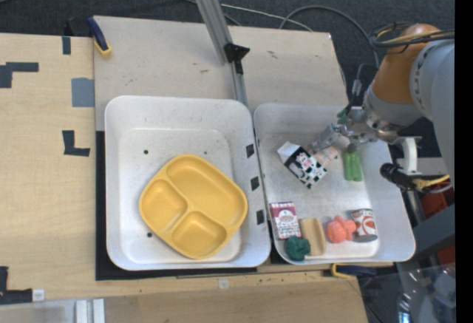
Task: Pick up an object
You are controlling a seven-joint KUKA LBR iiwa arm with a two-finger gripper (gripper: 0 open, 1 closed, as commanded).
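Arm (414, 77) comes in from the right, orange band up top, wrist over the right bin (292, 118). Gripper (341, 138) sits low over the bin's upper right area, just above a green bottle (352, 165) and just right of a white box (302, 165) with dark spots. Can't tell its state: the tip is small and blurred against the bin floor, and nothing is visibly caught in it. Green bottle lies flat, long axis roughly up-down in the view, just below the gripper; can't tell whether they touch. White box lies tilted near the bin centre, near the bottle but apart from it. Along the bin's lower edge, left to right: a red-and-white packet (284, 219), a dark green lump (297, 247) just below it, a tan block (313, 236) beside that, a pink lump (340, 229), then a can (363, 225) lying on its side, touching or nearly touching the pink lump. Left bin (122, 122) holds a yellow tray (194, 205) with three compartments, rotated askew, sitting toward the bin's lower middle. A grey pole (211, 7) runs from the top of the view down to the gap between the bins.
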